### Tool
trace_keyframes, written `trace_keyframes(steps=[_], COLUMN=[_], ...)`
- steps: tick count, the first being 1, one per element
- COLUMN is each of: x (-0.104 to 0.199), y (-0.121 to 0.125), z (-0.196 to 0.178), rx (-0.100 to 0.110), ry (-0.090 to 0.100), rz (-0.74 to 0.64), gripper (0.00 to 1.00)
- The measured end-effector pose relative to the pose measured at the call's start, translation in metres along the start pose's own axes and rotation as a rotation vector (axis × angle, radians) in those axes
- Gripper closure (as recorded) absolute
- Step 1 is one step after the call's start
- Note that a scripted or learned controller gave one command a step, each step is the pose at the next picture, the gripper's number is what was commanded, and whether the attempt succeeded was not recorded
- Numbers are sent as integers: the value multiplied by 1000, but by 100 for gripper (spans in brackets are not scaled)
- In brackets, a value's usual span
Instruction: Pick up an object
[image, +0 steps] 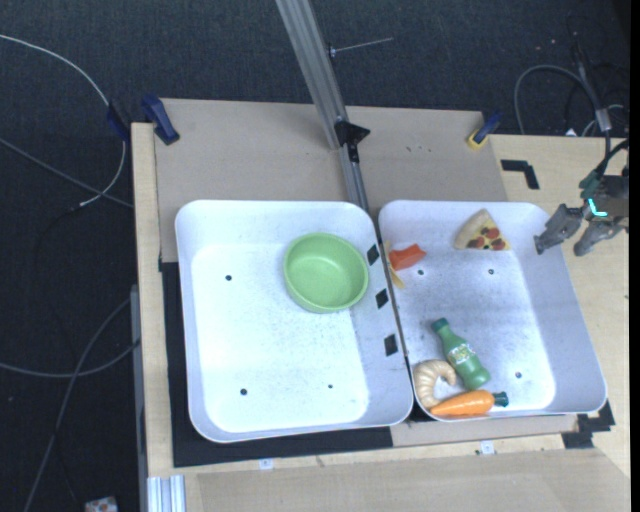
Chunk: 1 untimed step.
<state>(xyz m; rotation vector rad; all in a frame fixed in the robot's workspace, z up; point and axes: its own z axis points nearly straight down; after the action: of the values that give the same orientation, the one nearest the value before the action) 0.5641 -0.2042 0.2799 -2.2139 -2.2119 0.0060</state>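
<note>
**Nothing picked yet: gripper waits at the right bin's edge**

The gripper (567, 237) hangs over the far right rim of the right bin (560, 300), its two fingers spread apart with nothing between them. No object has been lifted, so the whole pick is still to do. Candidates lie in that bin: a pizza slice (482, 232) near the top, closest to the gripper, an orange piece (406, 257) by the left wall, and a bottle (461, 354), croissant (435, 377) and carrot (465, 404) crowded at the lower edge. A green bowl (325, 272) sits in the left bin (240, 340) on the worktop (250, 150)
</note>
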Motion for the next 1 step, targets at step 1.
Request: trace_keyframes(steps=[1], x=[0], y=[1], z=[-3], rx=[-7], ry=[-2], rz=[-1], gripper=[0])
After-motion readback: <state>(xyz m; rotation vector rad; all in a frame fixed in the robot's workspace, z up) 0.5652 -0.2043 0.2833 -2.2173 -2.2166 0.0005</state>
